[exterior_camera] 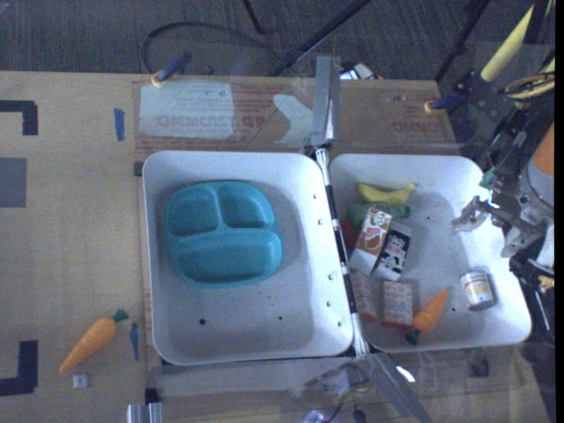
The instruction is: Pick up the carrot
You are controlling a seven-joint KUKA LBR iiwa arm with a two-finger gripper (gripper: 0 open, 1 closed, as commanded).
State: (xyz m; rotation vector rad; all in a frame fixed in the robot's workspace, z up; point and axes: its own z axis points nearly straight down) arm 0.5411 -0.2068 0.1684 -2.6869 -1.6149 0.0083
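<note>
An orange carrot (431, 311) lies at the front of the right bin (458, 170), its green end pointing toward the front wall. It rests beside a small red-patterned packet (397, 302). A second carrot (89, 342) lies outside the bins on the wooden bench at the front left. My gripper (470, 214) hangs over the right side of the right bin, behind and to the right of the bin's carrot and apart from it. Nothing shows in its grasp.
The right bin also holds a yellow banana (385, 193), two small cartons (380, 239), and a small tin (477, 289) near the carrot. A teal divided plate (222, 233) sits in the left bin (176, 324). A metal divider (335, 236) separates the bins.
</note>
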